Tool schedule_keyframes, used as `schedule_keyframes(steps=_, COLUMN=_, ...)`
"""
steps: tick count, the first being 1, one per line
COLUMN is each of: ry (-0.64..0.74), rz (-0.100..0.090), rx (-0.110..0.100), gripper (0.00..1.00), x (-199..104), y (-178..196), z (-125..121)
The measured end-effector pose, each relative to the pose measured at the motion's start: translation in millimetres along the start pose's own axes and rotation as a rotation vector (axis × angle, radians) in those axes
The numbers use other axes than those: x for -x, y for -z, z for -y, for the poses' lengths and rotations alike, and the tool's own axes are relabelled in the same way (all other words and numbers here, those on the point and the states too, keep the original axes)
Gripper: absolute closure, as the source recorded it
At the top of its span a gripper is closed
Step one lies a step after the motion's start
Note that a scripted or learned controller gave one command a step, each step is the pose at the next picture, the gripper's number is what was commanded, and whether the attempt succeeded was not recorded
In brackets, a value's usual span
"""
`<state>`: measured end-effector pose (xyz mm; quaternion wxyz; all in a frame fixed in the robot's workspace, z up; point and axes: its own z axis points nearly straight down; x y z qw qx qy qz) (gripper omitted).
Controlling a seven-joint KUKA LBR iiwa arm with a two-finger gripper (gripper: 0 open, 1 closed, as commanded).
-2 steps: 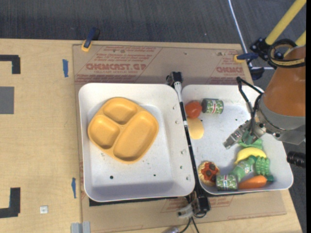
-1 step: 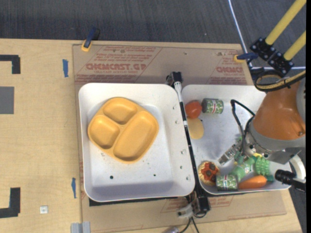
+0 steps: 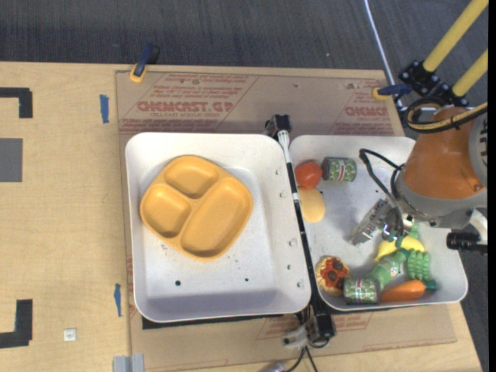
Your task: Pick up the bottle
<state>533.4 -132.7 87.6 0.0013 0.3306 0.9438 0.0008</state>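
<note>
Bottle [image 3: 390, 268]: green, small, lying tilted in right bin [image 3: 349, 208], at 5 o'clock corner. Touching can [image 3: 360, 289], carrot [image 3: 403, 291], corn [image 3: 419, 265]. Gripper [image 3: 375, 225] at 11 o'clock from bottle, just beside it. Jaws: cannot tell how wide. Nothing seen held. Yellow tray [image 3: 196, 204] in left bin [image 3: 147, 285].

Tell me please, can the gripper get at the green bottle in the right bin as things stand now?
Probably yes, but it is crowded. The gripper is just above the green bottle in the right bin. The yellow toy and orange carrot press close against the bottle.
</note>
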Motion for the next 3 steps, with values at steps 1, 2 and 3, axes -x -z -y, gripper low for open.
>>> schedule_keyframes(steps=1, ry=0.139, rz=0.007, rx=0.003, gripper=1.0, x=31.5, y=0.7, z=-73.4)
schedule_keyframes(steps=2, ry=0.444, rz=-0.005, rx=-0.003, gripper=1.0, x=107.2, y=-0.9, z=-42.5)
schedule_keyframes(steps=3, ry=0.445, rz=-0.026, rx=-0.008, gripper=0.0, x=103.7, y=-2.2, z=-40.8)
